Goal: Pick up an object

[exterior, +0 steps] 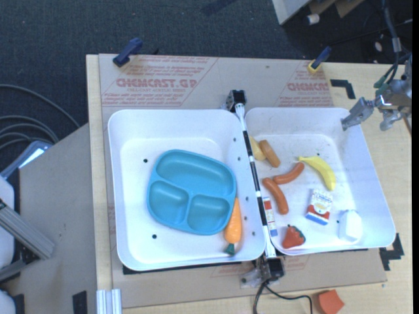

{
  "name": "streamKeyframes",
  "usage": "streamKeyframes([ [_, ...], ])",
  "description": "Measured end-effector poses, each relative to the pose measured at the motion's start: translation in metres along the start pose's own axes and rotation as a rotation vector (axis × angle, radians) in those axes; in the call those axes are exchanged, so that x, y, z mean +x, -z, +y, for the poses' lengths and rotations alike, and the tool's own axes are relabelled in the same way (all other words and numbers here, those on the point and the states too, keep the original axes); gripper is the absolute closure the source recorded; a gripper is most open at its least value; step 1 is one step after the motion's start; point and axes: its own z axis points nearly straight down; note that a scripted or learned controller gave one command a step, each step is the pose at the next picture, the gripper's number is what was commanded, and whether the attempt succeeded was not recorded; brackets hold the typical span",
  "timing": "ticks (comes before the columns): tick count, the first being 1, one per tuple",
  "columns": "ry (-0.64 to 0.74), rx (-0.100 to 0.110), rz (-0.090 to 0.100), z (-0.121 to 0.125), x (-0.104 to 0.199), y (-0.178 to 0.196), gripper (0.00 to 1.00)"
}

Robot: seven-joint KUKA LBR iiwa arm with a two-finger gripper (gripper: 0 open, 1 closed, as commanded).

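Note:
The right bin (366, 156) holds a yellow banana (319, 170), two orange-red sausages (290, 173) (278, 196), a tan bread piece (267, 153), a small red-and-white carton (319, 209), a strawberry (293, 237) and a white rounded object (351, 225). My gripper (370, 118) hangs over the bin's far right corner, well above and to the right of the banana. It is open, with one grey finger (354, 115) spread to the left and nothing between the fingers.
The left bin (127, 175) bears a blue divided plate (190, 191), with a carrot (233, 224) along the plate's right side. A black divider (252, 169) runs between the bins. Blue and yellow clamps (126, 52) (319, 59) grip the board's far edge.

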Motion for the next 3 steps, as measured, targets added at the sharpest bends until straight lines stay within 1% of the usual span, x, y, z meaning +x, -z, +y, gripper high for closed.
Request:
streamKeyframes([
  [1,-0.001,0.001,0.000,-0.008,0.007,-0.128,0.00],
  [2,0.000,0.001,0.001,-0.030,0.020,-0.192,0.00],
  [3,-0.001,-0.001,0.000,-0.029,0.020,-0.182,1.00],
])
